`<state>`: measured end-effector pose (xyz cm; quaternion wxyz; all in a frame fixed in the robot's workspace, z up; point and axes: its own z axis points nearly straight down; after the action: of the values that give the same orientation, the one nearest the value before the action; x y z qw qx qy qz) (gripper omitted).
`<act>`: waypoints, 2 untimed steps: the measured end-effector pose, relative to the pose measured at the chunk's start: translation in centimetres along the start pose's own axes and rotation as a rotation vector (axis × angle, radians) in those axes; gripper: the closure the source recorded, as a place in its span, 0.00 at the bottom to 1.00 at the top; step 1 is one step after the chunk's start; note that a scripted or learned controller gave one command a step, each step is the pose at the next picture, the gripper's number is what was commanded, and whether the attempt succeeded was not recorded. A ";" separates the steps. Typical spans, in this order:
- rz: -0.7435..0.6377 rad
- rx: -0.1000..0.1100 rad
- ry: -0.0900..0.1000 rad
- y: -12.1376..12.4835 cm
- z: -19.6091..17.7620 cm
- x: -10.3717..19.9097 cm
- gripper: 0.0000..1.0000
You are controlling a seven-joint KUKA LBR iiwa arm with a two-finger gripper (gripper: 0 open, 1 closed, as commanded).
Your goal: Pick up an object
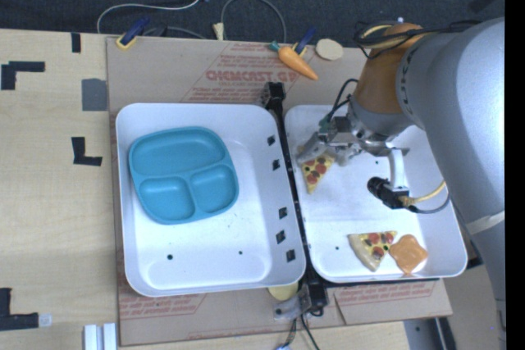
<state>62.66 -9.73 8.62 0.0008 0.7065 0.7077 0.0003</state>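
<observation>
Red-topped pizza slice lies just below my gripper in the right bin; whether my fingers are spread or closed, I cannot tell. Another slice lies nearer the front. Left bin holds a blue tray.

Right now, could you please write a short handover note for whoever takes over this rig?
End effector: low in the right bin, at a pizza slice near the divider; grip state unclear.
Other items: second pizza slice and an orange piece at the right bin's near edge; blue tray in the left bin; carrot behind the bins.
Done: nothing visibly lifted.
Left: grasp and lift an item.
</observation>
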 end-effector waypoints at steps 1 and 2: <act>0.000 -0.004 -0.002 -0.2 0.0 0.0 0.00; -0.001 -0.005 -0.002 -0.7 0.0 -0.1 0.00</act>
<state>61.99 -9.82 8.66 0.0030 0.7062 0.7080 0.0014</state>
